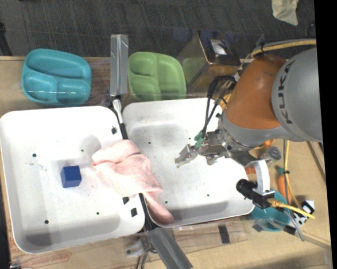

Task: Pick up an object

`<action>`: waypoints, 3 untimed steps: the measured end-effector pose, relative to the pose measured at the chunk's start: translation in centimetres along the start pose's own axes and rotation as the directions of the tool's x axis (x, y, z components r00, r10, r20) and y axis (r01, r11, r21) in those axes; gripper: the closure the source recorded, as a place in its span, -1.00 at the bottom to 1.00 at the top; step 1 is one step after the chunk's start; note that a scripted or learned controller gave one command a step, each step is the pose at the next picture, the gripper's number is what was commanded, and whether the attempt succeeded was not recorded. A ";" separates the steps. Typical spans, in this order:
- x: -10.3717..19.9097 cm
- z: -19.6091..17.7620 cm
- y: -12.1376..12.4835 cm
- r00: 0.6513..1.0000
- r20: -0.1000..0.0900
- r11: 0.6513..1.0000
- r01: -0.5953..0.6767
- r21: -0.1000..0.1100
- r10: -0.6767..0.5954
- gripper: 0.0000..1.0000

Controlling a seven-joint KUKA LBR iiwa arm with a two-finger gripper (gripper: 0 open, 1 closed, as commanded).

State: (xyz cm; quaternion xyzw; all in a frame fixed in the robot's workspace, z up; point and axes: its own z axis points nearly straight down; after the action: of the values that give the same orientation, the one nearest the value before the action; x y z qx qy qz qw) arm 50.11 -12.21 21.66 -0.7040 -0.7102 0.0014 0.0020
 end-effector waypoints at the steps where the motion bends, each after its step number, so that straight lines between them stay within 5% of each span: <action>1: 6.2 2.6 1.7 0.994 0.001 0.994 0.105 0.000 -0.105 -1.00; 3: 6.1 2.6 1.7 0.995 0.001 0.995 0.103 0.000 -0.103 -1.00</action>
State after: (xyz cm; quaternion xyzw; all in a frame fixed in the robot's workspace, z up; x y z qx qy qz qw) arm 51.74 -6.12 19.04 -0.6665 -0.7455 0.0016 0.0015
